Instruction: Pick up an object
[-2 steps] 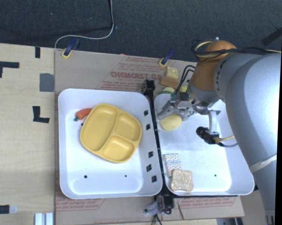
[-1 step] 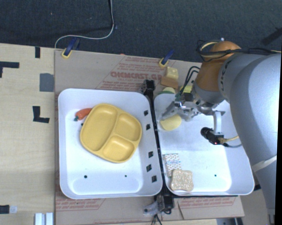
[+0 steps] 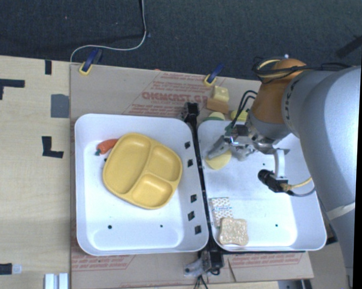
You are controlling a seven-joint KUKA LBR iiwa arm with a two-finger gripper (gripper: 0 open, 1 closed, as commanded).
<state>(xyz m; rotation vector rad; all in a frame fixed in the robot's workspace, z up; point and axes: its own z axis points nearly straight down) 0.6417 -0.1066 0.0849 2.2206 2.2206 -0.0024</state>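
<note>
Near the bottom of the frame, a slice of bread [image 3: 233, 231] and a patterned sponge [image 3: 220, 207] are lying in the right bin [image 3: 285, 226], well apart from the arm. Higher up, the gripper [image 3: 232, 143] is hovering over a pale yellow fruit [image 3: 218, 160] by the divider between the bins; I cannot tell how its jaws are standing, and the fruit could be rolling away or getting pinned against the wall. Farther left, a yellow divided plate [image 3: 143, 170] is covering part of an orange carrot [image 3: 106, 146] in the left bin [image 3: 129, 231], while a tan block [image 3: 218, 99] is resting beyond the rim.

2 white bins [image 3: 86, 185], 1 yellow divided plate [image 3: 142, 170], 1 orange carrot [image 3: 106, 145], 1 toast slice [image 3: 233, 232], 1 cracker [image 3: 220, 207].
</note>
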